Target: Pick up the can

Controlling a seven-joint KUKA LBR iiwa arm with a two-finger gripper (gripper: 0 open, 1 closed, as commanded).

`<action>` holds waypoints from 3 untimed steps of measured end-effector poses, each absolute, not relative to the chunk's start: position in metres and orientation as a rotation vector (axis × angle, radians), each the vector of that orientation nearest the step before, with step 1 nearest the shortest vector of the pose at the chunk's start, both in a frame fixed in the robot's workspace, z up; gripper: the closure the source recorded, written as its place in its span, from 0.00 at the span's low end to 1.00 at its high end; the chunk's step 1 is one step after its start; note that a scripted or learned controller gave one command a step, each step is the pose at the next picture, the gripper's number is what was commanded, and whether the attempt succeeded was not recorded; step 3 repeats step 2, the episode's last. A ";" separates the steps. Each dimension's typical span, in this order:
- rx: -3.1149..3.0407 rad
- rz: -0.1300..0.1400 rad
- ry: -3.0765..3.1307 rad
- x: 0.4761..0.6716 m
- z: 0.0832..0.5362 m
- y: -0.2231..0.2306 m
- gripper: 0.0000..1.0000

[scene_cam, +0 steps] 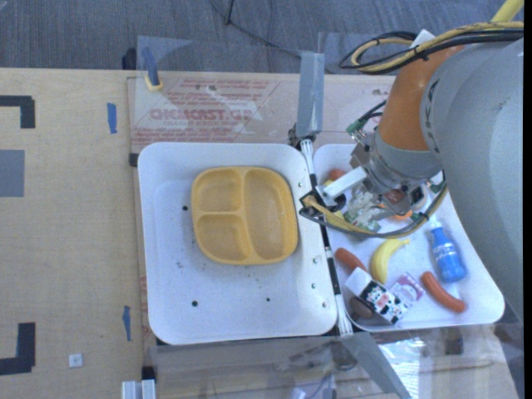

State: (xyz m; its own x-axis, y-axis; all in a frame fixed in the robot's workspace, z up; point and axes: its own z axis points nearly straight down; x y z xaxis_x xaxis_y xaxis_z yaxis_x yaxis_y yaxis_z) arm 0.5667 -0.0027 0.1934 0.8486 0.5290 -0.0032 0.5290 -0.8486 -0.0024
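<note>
My gripper [364,199] is low in the right bin [482,306], at its far left part, under the grey wrist and orange band. Just beneath it lies an object with a pale green and white label [366,213], mostly hidden by the wrist; it may be the can, but I cannot tell. A dark rounded object [356,310] peeks out at the bin's near edge, half covered by a black-and-white carton [376,296]. I cannot see anything held.
The right bin also holds a banana [386,258], a blue bottle [447,256], two sausages [349,258] [443,293] and a pink packet [408,287]. A yellow divided plate [244,214] lies in the left bin [166,289]. Black cables [320,210] drape over the divider.
</note>
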 end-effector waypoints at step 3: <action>-3.050 0.003 -0.750 0.579 0.184 0.035 0.00</action>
